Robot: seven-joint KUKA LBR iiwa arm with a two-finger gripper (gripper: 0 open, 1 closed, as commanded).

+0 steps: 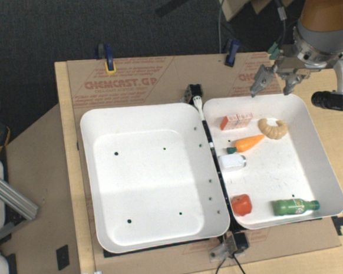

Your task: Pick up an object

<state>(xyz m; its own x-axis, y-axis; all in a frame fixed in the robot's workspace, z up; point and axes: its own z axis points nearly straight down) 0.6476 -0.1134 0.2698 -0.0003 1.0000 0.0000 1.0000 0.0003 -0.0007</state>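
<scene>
on a cardboard-topped bench (154,70), two white bins (145,177), dark carpet beyond, end effector (272,84) fingers spread apart, holding nothing

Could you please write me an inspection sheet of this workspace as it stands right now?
Surface: brown board bearing two white bins; left bin, right bin.
Job's things: in the right bin, a small box, a croissant, a carrot, a white bottle, a red fruit and a green bottle, all lying apart.
Clutter: nothing seen.
Gripper: gripper open, above the right bin's far edge, holding nothing.
Cables: a cable runs off the near edge.
Surroundings: two blue clamps on the board's far edge; dark floor beyond.
</scene>
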